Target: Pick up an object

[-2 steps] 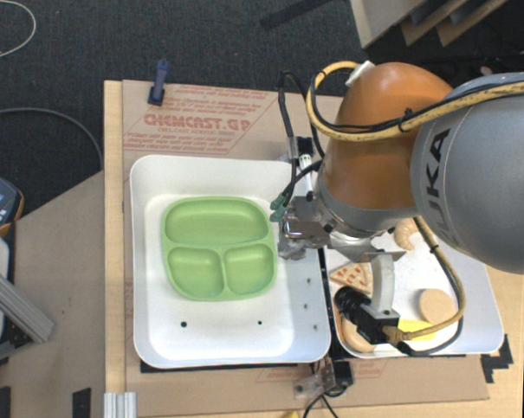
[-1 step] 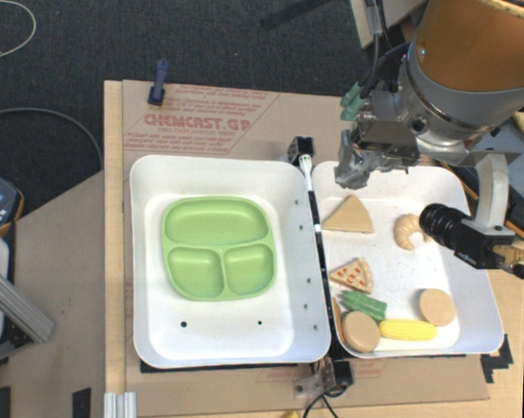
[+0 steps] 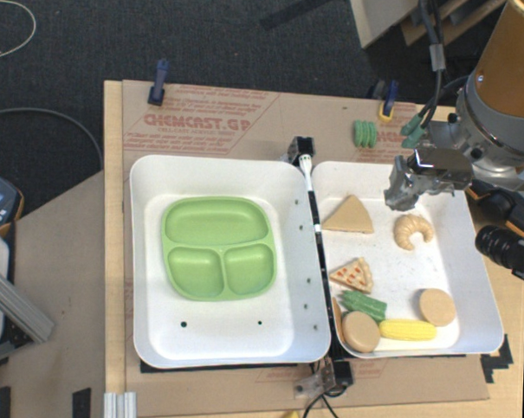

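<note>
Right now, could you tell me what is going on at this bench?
A KUKA arm reaches in from the right, its gripper hovering over the right bin, just beside the croissant. Nothing shows between its fingers. That bin also has a tan wedge, a waffle slice, a corn cob and other toy foods. The left bin holds a green divided plate.

Grey arm (image 3: pixel 500 127), orange band above wrist, black cables, grey metal gripper (image 3: pixel 403 194).
</note>
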Available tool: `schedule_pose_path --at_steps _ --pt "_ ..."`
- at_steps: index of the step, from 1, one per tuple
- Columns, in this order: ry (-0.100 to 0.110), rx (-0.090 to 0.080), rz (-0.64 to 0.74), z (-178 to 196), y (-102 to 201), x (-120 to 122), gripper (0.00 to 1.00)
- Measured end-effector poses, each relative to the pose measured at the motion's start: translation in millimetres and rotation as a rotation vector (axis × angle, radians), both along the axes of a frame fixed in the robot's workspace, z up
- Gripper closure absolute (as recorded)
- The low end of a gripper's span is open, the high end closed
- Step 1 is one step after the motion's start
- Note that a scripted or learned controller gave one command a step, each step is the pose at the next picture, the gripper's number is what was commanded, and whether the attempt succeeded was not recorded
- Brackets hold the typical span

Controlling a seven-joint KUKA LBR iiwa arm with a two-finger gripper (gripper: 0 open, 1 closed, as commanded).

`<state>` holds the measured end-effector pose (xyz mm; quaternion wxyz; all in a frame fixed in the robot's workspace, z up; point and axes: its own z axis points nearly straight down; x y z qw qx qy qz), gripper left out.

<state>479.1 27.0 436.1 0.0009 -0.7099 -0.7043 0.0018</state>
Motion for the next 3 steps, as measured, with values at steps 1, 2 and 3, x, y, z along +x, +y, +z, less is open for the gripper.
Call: schedule_pose_path --at_steps 1,2,3 --pt "0.005 0.000 0.003 -80 -38 -1 1.00" --pt "0.001 0.003 0.015 -96 28 0 1.00" --pt "-0.011 0.003 0.016 -47 104 1 1.00"
